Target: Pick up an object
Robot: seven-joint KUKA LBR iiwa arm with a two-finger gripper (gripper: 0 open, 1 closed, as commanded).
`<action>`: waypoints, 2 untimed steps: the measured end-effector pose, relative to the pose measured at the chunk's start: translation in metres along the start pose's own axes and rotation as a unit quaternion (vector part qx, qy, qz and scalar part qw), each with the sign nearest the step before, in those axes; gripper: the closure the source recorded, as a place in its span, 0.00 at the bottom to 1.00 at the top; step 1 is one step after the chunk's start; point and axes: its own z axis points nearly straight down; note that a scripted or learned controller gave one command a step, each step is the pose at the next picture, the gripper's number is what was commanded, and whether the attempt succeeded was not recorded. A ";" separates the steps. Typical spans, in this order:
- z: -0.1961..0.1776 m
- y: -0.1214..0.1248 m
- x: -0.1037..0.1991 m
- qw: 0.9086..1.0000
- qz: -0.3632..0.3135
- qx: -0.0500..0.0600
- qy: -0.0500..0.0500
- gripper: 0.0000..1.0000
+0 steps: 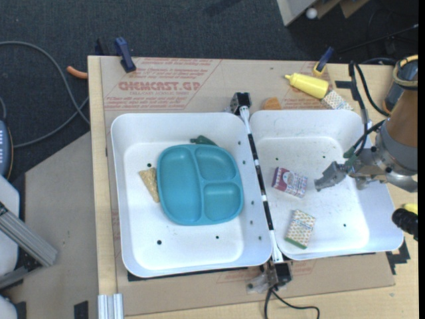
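The bench point(166, 85) is a brown board with red print along its top, and it bears two shallow white bins side by side. The left bin point(133, 244) holds a teal divided plate point(199, 183) with three compartments, lying flat near the middle. A tan cracker-like piece point(150, 182) pokes out from under the plate's left edge, and a small dark green thing point(202, 140) shows at the plate's top edge.

The right bin point(345, 234) holds two small packets. A white packet with a dark red label point(289, 181) lies near the bin's left wall, a little above the middle. A pale green and yellow packet point(300, 228) lies below it, nearer the front edge, apart from the first.

The grey arm point(402, 145) reaches in from the right over the right bin. Its gripper point(327, 178) points left, low over the bin floor, just beside the red-labelled packet and not touching it. Nothing shows between the fingers, and whether they are spread or closed cannot be told.

Behind the right bin, a yellow bottle point(307, 84) lies on the bench. Blue clamps point(124, 54) grip the bench's back edge.
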 end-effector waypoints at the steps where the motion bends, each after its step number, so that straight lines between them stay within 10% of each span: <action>1: 0.072 -0.002 0.022 1.000 0.001 0.001 0.001 0.00; 2: 0.147 -0.005 0.026 1.000 0.001 0.000 0.000 0.00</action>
